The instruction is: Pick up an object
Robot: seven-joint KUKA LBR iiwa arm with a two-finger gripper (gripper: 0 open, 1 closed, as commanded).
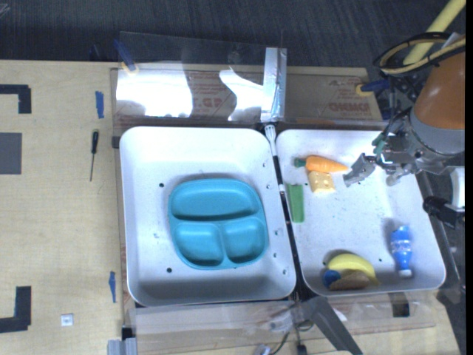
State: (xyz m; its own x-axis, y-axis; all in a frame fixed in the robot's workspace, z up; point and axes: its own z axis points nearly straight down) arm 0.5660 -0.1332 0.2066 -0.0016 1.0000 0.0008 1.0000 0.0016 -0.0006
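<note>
carrot [326, 164] | long axis left-right | green top left | pincer [367, 167] just beside

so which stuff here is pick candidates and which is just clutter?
Pick candidates, right bin:
carrot, yellow block, green stick, banana, blue bottle; hand beside the carrot.

Just lying about:
blue divided tray in left bin; screwdriver on bench.

Bright overhead light, strong glare on clear panel [194, 87], slightly soft focus

Two white bins [140, 198], one blue tray [216, 222], one carrot [325, 164], one banana [351, 263], one bottle [401, 248].
</note>
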